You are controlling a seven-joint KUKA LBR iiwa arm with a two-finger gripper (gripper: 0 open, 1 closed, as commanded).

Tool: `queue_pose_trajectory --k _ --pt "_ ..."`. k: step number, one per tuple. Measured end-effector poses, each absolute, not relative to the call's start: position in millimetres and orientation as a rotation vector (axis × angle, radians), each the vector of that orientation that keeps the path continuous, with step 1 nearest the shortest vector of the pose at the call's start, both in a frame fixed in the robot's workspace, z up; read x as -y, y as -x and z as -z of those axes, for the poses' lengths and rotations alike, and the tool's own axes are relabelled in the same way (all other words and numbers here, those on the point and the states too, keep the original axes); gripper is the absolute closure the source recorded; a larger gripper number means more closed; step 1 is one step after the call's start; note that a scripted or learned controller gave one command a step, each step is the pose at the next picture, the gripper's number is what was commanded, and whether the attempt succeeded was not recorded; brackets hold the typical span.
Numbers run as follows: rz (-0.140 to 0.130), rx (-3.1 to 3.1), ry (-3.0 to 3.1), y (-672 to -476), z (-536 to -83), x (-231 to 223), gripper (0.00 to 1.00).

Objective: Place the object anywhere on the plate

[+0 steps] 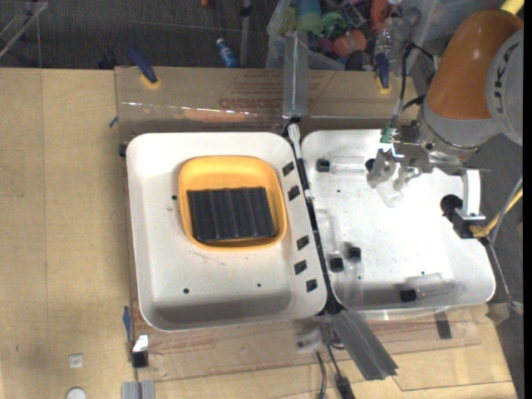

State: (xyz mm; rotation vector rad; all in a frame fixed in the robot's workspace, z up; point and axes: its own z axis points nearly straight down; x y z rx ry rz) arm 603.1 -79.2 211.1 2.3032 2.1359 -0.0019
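Spotted the claw point(389, 171) low over the far half of the right bin point(399, 231), hanging off the grey arm point(465, 65) with the orange band, reaching in from the right. Can't call the claw open or closed from this angle, too pale and blurry against the white floor. Can't see anything gripped in there either.

Scattered around in that same bin: a small dark bit point(322, 165) near the far left corner, two more dark bits point(336, 263) down by the left wall, and another dark piece point(408, 294) near the front edge beside something clear and hard to make out.

Moving left past the divider, found the left bin point(158, 223) carrying the orange plate point(229, 166) about in the middle. Got the dark ribbed slab point(231, 213) lying flat on the plate, inside the rim, well apart from the claw.

Further back behind the bins: a clear tub of colourful toys point(341, 7) and a blue clamp point(148, 75) on the bench edge.
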Motion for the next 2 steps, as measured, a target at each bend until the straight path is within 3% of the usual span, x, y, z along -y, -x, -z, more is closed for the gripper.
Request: queue_pose_trajectory --k 1,2 --pt "0.000 -2.277 -2.161 -667.1 -184.6 73.7 1.00" --pt "0.001 -2.446 -1.973 -666.7 -185.1 50.3 1.00"
